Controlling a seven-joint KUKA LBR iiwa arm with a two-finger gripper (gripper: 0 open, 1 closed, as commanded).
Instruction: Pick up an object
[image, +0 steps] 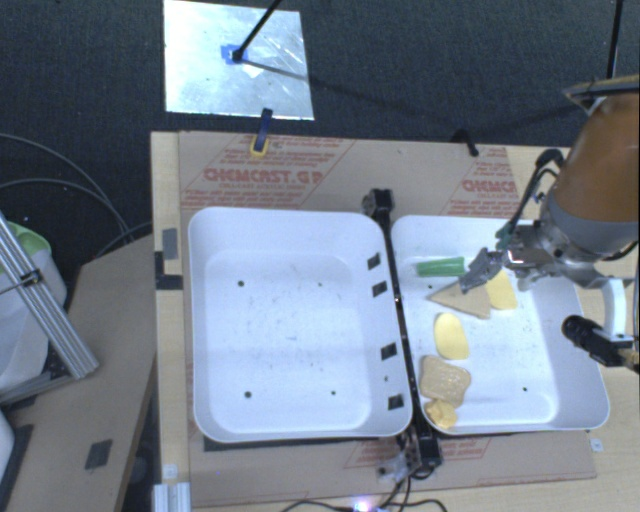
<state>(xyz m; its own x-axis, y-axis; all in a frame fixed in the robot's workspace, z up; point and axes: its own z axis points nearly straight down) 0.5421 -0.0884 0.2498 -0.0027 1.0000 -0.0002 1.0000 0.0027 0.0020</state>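
Observation:
My gripper (482, 272) hangs low over the right bin (570, 400), near its back middle. Its tip is right above the upper corner of a tan wedge-shaped piece (460, 299). A green stick (439, 266) lies just left of the tip. A yellow slice (501, 293) lies just right of the wedge, partly under the wrist. Toward the front lie a yellow oval (451, 337), a tan bread-like piece (444, 380) and a small yellow lump (441, 413). Nothing appears lifted off the bin floor.
The left bin (290, 330) sits beside the right one, with a black divider with clips (392, 320) between them. The arm's orange-banded body (600, 170) looms over the right bin's back right corner. A black fitting (598, 342) juts in at the right rim.

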